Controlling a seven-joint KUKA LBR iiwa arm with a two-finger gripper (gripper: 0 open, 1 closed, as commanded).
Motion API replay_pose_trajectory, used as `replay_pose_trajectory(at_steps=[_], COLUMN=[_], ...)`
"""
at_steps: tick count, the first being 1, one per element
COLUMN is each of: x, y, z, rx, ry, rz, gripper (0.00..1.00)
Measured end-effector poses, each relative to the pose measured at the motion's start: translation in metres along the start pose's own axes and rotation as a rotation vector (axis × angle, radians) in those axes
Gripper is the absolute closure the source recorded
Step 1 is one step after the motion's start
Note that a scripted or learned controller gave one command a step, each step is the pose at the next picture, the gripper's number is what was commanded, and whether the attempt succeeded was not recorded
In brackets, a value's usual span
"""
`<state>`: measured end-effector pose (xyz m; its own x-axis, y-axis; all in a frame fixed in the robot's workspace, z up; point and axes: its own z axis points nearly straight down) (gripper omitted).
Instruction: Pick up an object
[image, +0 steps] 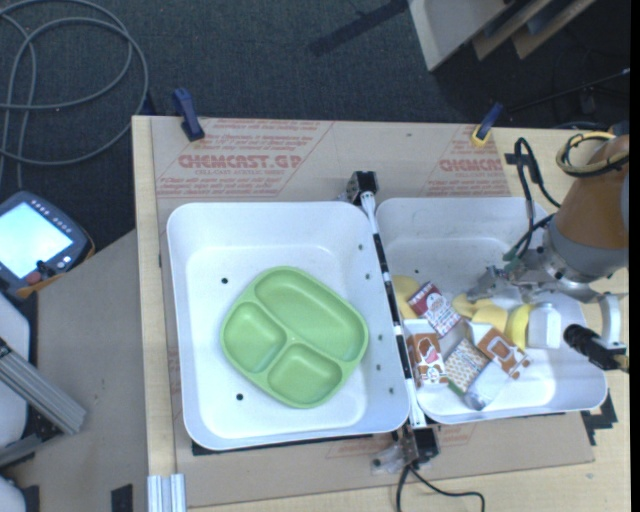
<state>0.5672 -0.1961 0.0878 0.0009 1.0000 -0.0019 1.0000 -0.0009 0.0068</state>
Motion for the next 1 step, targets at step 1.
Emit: replay_pose_trajectory(at_steps=[1], x=[-0.0179], y=[-0.0509], z=[-0.0002], rx=[0.0], ry=[0.0], rz=[0.0], gripper=[0.0])
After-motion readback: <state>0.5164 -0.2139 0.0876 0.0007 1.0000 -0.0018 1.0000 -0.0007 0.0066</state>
